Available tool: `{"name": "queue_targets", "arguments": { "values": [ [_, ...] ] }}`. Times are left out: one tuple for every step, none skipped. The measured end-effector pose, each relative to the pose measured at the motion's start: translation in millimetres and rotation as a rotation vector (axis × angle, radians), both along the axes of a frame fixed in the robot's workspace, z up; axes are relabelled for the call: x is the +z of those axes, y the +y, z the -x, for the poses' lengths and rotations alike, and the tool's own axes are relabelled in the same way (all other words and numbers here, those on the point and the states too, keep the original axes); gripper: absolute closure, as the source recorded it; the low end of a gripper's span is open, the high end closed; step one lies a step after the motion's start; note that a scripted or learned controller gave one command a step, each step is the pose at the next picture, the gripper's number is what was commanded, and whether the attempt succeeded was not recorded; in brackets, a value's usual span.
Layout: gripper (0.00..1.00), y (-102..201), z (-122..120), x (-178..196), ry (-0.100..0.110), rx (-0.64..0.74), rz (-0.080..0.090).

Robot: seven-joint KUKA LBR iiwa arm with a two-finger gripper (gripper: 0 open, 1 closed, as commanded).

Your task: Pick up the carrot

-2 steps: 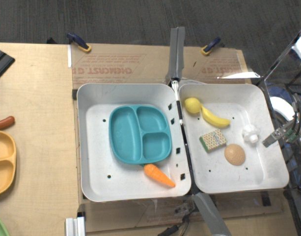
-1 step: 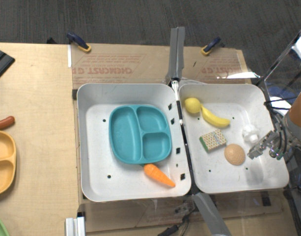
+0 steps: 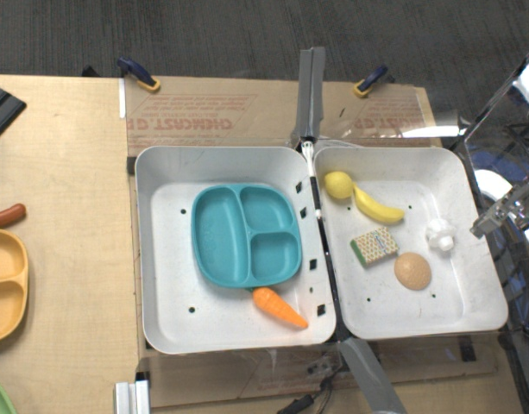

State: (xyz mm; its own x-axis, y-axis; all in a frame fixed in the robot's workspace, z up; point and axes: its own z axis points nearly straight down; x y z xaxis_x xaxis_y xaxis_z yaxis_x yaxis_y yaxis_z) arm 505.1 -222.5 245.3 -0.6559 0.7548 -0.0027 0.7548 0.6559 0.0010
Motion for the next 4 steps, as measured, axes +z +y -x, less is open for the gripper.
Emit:
{"name": "queue_targets", "arguments": {
  "values": [
    [1.0, 0.6, 26.8, -86.6, 0.001, 0.164, -0.001],
    [1.0, 125.9, 26.3, -13.7, 0.0, 0.181, 0.0],
    [1.0, 69.1, 25.8, -27.2, 0.001, 0.156, 0.0],
    [1.0, -0.2, 26.4, 27.6, -0.001, 0.107, 0.001]
  ]
}}
